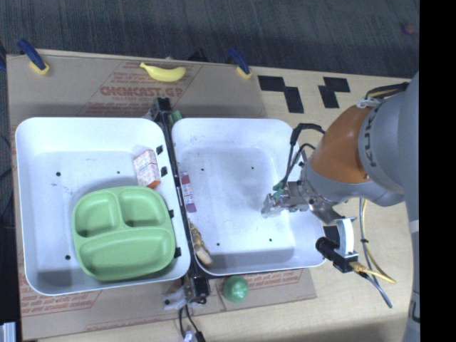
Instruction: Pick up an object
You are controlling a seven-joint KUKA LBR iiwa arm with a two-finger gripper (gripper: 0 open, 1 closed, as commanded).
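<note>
Both bins (43, 155) are white. The divided tray (125, 234) is pale green, the ball (235, 288) a darker green, the banana (163, 70) yellow. The small carton (146, 168) is orange and white. Brown cardboard (214, 91) carries red lettering and black square marks (306, 91). The clamps (32, 55) are blue.

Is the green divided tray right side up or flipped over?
Right side up: the green tray shows its three hollow compartments facing the camera.
</note>
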